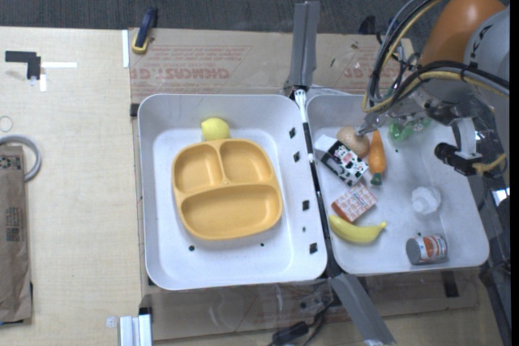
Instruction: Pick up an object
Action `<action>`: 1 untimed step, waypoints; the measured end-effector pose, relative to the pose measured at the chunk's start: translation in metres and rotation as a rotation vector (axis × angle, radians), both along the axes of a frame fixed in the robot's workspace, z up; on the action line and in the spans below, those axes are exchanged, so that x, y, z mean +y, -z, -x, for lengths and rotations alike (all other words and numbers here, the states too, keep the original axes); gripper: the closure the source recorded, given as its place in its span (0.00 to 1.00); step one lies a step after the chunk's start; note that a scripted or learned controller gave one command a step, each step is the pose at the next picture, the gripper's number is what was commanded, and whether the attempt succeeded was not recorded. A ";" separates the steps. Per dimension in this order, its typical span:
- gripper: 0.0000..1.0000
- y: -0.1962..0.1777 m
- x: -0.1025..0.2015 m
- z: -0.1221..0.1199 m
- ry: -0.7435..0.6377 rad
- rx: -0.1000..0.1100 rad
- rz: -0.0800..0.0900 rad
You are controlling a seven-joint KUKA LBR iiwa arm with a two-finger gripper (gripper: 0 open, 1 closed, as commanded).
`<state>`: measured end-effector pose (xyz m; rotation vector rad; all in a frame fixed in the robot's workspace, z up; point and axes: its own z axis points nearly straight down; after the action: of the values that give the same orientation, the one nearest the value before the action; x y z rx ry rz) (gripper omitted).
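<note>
The right bin (462, 215) holds several small items: an orange carrot (377, 154), a brown rounded piece (349, 137), a black-and-white patterned box (344, 162), a red and white packet (354, 205), a yellow banana (357, 232), a clear plastic cup (424, 198) and a small can (427, 249) lying on its side. My gripper (388, 122) hangs over the bin's far edge, just above and right of the carrot's top. A green object (405, 126) shows right beside it, partly hidden by cables.
The left bin (158, 174) holds a yellow divided plate (228, 189) with a lemon (215, 128) behind it. A metal divider (305, 53) runs between the bins. The grey arm and its cables (454, 77) crowd the right bin's far right corner.
</note>
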<state>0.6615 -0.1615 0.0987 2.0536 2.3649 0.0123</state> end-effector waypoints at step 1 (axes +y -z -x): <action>0.00 0.000 -0.019 0.031 -0.117 -0.004 0.003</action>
<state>0.6301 -0.1804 0.0988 1.9086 2.4779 0.0135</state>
